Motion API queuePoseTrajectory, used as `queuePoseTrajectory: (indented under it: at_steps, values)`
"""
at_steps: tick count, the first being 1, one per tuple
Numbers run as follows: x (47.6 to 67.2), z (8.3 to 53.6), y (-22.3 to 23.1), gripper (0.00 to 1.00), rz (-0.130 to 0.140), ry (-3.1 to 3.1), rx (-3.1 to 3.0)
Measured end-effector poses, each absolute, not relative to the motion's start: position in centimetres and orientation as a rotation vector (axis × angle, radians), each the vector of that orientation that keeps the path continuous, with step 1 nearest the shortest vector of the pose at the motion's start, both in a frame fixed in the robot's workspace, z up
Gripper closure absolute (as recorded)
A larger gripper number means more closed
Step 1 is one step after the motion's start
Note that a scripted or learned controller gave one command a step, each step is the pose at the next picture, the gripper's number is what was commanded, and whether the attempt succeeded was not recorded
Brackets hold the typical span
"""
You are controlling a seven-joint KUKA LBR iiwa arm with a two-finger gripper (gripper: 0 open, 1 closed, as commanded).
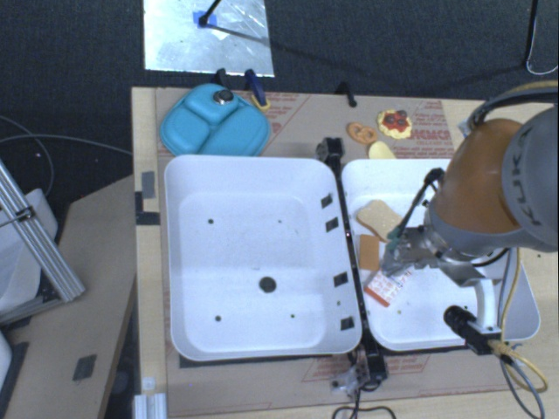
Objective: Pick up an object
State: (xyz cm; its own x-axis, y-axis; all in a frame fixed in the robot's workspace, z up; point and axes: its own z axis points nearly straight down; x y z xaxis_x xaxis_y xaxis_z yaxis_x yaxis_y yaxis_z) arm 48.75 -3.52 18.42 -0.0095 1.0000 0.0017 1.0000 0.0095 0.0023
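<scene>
Hovering jaws [397,260] over red-white packet [383,288], toast slice [377,218] beside

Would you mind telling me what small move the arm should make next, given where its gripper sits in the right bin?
Probably a short, straight descent. The gripper hovers in the right white bin, directly above the small white-and-red packet, with the tan bread-like slice and brown rectangular piece close beside it, so sideways drift risks missing the packet.

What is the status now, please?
Pincer low in right bin, grip unclear. Bread slice, brown piece and red-and-white packet beside it. Nothing seen held.
</scene>
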Motion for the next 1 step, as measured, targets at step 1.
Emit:
queuePoseTrajectory:
  at_steps: [1]
  values:
    - [48.86, 39.06, 0.83, 1.00, 0.027, 2.223, 2.201]
